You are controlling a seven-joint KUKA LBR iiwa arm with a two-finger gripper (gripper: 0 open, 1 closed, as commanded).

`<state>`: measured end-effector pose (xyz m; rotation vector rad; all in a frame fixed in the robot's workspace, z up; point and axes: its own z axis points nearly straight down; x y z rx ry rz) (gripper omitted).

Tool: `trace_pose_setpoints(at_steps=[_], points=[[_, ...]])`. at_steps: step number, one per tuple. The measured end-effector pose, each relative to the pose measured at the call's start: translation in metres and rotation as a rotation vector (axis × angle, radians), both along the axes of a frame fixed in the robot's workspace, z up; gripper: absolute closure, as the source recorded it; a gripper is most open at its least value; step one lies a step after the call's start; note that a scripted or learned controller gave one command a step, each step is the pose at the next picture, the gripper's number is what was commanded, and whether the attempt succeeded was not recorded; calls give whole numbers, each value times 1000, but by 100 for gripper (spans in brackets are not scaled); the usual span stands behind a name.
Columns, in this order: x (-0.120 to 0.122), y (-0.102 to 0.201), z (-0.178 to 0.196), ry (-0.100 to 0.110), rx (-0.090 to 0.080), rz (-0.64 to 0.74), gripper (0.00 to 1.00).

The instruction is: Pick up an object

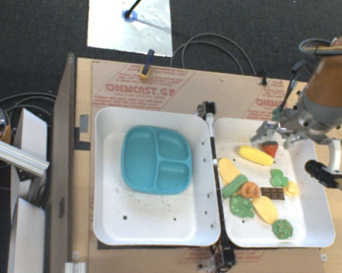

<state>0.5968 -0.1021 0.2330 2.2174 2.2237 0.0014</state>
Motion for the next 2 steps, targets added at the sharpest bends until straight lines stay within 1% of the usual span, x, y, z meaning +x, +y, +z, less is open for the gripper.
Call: trace_pose_setpoints(at_steps=[1,2], points=[[26,-48,-56,-2,-2,-4,0],[46,-51,-124,-12,-2,0,0]])
